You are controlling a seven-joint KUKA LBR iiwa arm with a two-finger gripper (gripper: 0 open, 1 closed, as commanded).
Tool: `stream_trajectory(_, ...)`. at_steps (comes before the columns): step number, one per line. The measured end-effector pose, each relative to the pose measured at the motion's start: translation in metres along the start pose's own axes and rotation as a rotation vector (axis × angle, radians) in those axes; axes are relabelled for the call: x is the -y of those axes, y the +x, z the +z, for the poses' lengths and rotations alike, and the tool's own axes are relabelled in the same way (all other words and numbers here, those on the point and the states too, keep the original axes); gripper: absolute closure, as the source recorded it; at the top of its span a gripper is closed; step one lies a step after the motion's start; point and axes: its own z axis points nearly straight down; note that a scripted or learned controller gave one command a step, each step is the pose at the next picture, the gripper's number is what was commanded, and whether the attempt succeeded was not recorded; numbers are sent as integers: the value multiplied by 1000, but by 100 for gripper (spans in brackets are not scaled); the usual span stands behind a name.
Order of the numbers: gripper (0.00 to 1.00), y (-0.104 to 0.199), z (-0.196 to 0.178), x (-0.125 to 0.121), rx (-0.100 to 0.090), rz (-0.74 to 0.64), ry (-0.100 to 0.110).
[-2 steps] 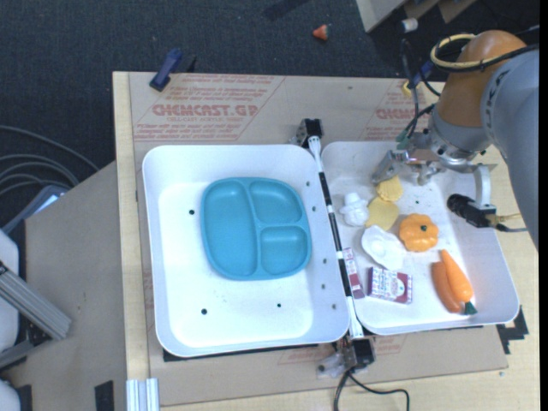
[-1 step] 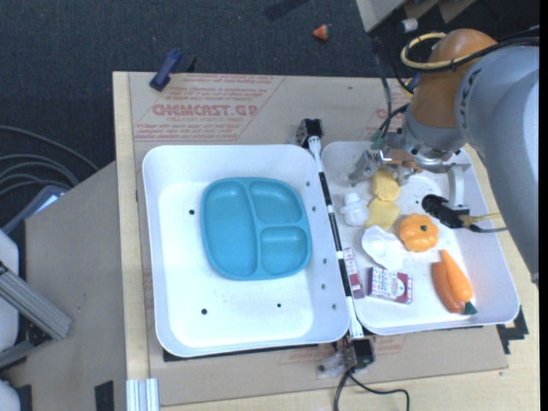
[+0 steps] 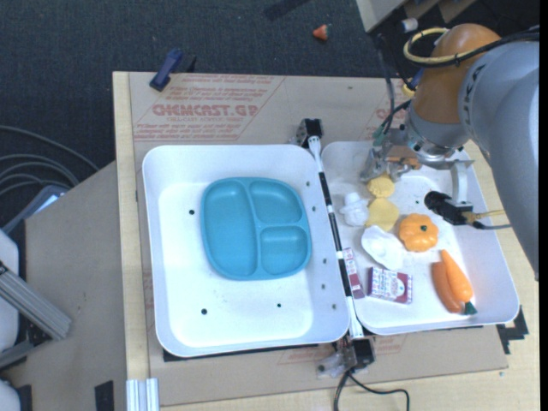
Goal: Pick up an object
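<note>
Yellow block: far part of right bin, directly beneath end effector; grip state cannot be told. Nearby: pumpkin, carrot, carton. Left bin: blue tray.

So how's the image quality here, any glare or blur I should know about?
Camera view: soft overall; even light with weak shadows; the white bins look bright but keep detail; the hand above the right bin is small, cluttered and hard to read; the carrot stays distinct.

Hand low over right bin's toys.
</note>
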Motion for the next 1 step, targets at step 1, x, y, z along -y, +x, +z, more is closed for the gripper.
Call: stream_trajectory(1, 100, 55, -99, 119, -1, 1, 1)
